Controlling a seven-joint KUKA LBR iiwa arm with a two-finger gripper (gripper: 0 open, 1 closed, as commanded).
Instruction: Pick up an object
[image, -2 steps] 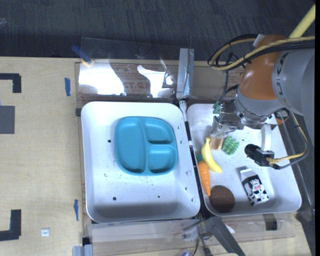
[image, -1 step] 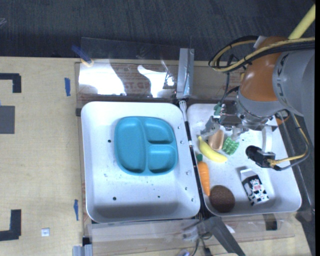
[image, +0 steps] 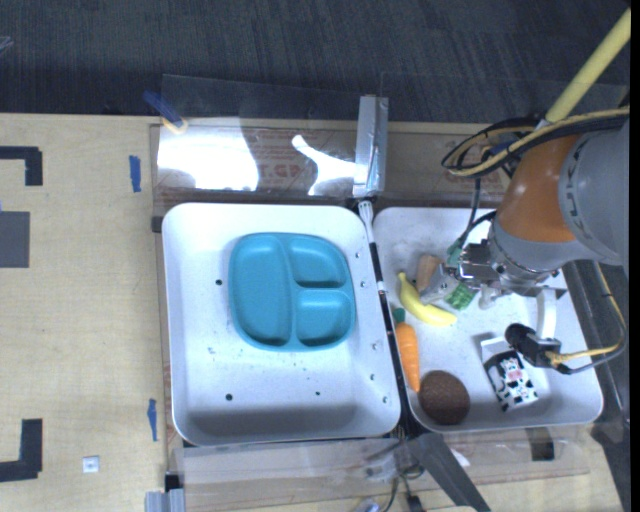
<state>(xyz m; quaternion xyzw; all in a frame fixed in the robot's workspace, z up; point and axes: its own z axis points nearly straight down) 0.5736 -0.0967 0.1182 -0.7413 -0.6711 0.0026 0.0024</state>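
Observation:
In the right bin, a yellow banana lies against the left wall. An orange carrot lies just below it, and a brown round fruit sits near the front. My gripper hangs low over the bin's upper middle, right above a small green thing and beside a tan piece. Nothing can be seen held in it. A white carton with black spots lies to the gripper's lower right.
The left bin holds a blue divided plate. A metal divider stands at the back between the bins. The arm's grey body and orange band cover the right bin's upper right corner.

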